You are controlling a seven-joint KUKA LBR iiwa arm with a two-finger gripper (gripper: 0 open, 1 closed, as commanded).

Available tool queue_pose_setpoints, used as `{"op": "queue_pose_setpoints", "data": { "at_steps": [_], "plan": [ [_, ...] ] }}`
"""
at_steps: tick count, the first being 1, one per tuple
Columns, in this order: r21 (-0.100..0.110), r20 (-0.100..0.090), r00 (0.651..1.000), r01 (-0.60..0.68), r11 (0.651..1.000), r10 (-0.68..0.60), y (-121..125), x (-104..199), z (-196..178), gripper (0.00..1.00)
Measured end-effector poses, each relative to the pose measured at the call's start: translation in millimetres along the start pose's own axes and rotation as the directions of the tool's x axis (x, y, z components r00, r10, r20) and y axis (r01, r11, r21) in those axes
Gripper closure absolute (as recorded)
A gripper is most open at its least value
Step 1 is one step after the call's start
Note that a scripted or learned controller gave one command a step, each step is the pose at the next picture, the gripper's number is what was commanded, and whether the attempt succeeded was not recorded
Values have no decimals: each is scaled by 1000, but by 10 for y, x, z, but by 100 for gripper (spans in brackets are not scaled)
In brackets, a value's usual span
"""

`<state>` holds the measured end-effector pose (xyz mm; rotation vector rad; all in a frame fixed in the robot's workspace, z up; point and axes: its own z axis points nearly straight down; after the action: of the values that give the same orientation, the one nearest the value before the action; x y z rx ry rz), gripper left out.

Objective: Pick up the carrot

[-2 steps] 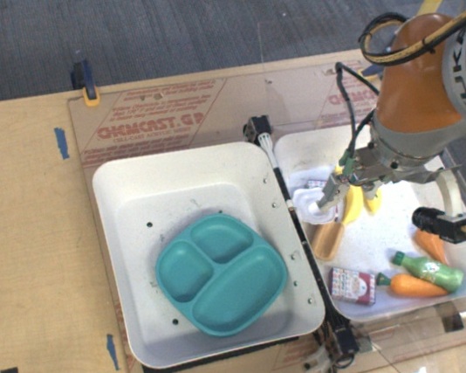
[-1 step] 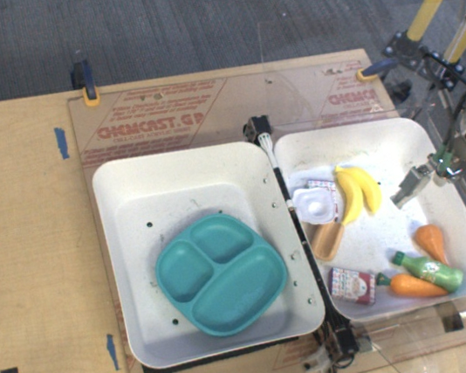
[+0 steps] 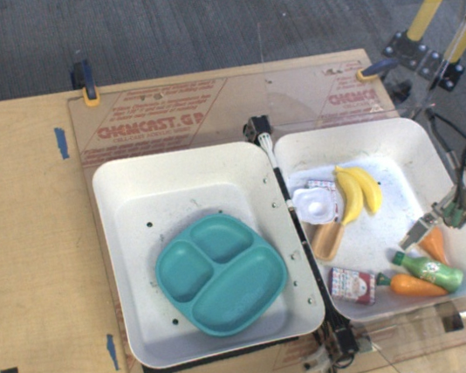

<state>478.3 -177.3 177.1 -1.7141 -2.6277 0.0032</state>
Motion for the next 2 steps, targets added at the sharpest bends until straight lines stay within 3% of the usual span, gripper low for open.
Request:
{"op": "queue_pose_setpoints", "data": {
  "at_steps": [1, 2],
  "plan": [
    [-12, 9, 999, -50, 999, 50, 37, -90, 802, 0],
    [-12, 3, 984, -177, 984, 177, 309, 608, 101, 0]
  ]
}}
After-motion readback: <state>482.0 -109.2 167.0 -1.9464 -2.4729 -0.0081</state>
